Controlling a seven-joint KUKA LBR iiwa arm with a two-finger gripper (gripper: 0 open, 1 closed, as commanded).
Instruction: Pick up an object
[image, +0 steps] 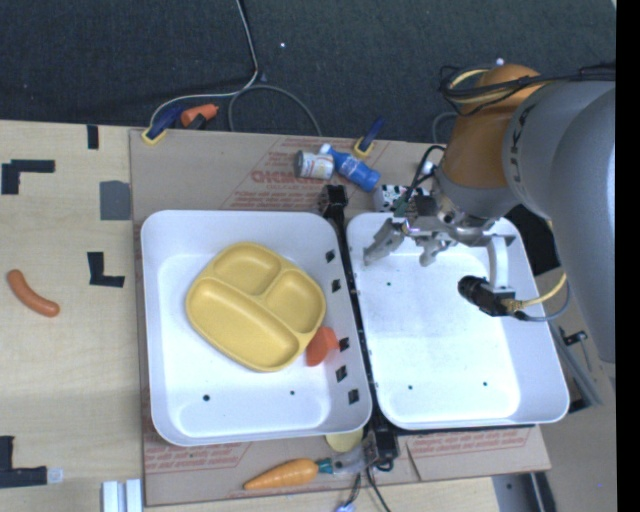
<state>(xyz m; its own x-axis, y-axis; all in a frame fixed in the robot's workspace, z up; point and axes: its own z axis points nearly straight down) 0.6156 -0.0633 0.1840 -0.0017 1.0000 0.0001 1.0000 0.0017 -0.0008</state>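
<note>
Camera view: we see the jaws (405, 243) spread open, holding nothing, over the right bin (460, 400); left of that bin, the yellow plate (255, 305) and orange piece (320, 347).

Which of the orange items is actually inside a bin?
The small orange piece in the left bin, touching the yellow divided plate. The carrot lies below the bins, the sausage far left on the bench.
</note>
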